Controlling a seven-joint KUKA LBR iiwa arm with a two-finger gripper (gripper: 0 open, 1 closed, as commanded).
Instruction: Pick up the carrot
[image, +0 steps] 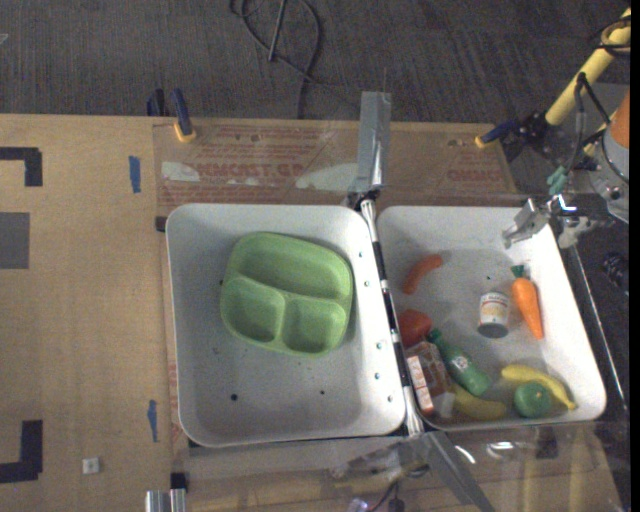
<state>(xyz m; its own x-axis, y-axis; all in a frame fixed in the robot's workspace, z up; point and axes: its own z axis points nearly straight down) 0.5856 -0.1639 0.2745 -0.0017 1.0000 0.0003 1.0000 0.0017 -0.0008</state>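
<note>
The carrot (528, 306) is orange with a green top and lies in the right bin (455, 240), near its right wall, with the leafy end pointing to the back. My gripper (541, 222) hangs over the bin's back right corner, a short way behind the carrot and apart from it. It is open, with nothing between its fingers.
A small white bottle (493, 313) stands just left of the carrot. Also in the right bin are an orange-red piece (423, 272), a red item (413, 325), a carton (428, 375), a green bottle (465, 368), bananas (535, 378) and a green fruit (533, 399). The left bin (200, 380) holds a green divided plate (290, 293).
</note>
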